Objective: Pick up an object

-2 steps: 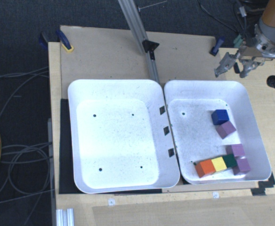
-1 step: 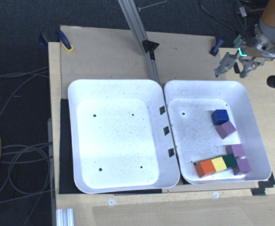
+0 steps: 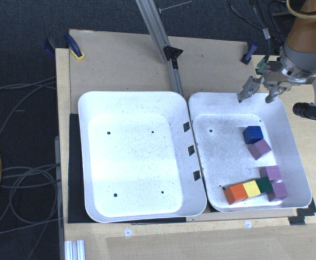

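From above, the gripper (image 3: 258,93) hangs over the far edge of the right bin (image 3: 293,145), fingers spread apart with nothing between them. Nearer in that bin lie a blue block (image 3: 252,134) touching a purple block (image 3: 259,149), and a multicoloured row of blocks (image 3: 248,189) by the near rim.

Pretty clearly a robotics lab setup. Plywood worktop (image 3: 125,64) sitting on dark carpet (image 3: 22,15), loose cables (image 3: 17,183) trailing all over the floor, blue clamps (image 3: 74,45) on the board's edge, a metal camera pole (image 3: 155,31), and two white bins (image 3: 131,156) laid out test-rig style.
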Controlling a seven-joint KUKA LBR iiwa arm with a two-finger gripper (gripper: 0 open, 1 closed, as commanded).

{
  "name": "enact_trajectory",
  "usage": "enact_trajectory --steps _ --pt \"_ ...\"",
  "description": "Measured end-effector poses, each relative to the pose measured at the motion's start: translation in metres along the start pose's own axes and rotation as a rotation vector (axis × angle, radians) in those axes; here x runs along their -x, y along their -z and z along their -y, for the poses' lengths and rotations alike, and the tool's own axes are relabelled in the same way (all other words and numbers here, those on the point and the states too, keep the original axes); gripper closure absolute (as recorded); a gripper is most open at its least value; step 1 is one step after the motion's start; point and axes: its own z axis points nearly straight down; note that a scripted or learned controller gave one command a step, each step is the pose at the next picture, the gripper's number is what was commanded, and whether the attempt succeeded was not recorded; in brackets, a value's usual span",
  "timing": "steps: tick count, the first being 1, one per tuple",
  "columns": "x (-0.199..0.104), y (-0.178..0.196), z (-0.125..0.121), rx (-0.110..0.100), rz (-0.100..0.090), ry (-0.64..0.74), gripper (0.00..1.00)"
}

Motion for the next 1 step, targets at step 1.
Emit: enact_trajectory --steps 1 --pt "0.0037 -0.0435 -0.0018 0.002 0.001 0.000 0.00"
